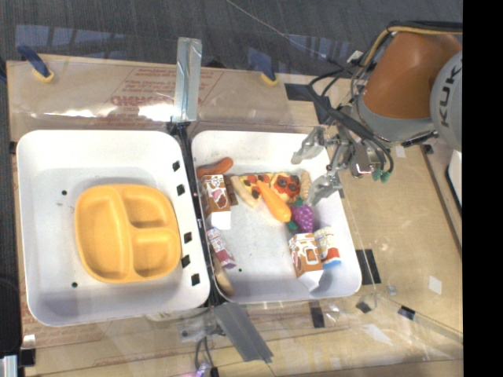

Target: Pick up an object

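The right bin holds toy food: a sausage, a pizza slice, an orange carrot, purple grapes, a brown carton, a second carton and a small packet. My gripper hangs over the bin's upper right corner, just right of the pizza slice and above the grapes. Its fingers are spread open with nothing between them.
The left bin carries a yellow divided plate. A ridge with black clips separates the two bins. The grey arm with its orange band and cables fills the upper right.
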Robot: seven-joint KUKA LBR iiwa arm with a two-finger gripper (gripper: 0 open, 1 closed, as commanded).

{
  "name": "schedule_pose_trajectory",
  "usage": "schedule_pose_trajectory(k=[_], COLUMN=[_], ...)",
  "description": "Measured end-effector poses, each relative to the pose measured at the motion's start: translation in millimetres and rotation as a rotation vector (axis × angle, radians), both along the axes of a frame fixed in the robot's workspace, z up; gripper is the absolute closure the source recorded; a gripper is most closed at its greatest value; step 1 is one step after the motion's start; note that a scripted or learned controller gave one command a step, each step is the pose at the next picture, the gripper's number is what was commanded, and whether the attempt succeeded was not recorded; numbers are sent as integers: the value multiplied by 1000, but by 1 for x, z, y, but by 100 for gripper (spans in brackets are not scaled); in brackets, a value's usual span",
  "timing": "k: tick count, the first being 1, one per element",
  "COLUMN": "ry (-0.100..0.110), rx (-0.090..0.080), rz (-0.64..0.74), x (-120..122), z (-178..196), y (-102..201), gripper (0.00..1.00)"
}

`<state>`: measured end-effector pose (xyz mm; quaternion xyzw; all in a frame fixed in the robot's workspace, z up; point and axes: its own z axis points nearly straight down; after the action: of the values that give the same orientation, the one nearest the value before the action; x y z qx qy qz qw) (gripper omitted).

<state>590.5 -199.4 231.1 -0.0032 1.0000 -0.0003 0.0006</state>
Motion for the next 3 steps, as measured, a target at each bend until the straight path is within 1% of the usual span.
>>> schedule_pose_trajectory(k=[1, 2, 3], ry=[-8, -5, -8], rx=[-3, 0, 0], rz=[37, -28, -86], x=[8, 28, -26], z=[-135, -137, -135], y=[10, 21, -1], gripper=[0, 0, 0])
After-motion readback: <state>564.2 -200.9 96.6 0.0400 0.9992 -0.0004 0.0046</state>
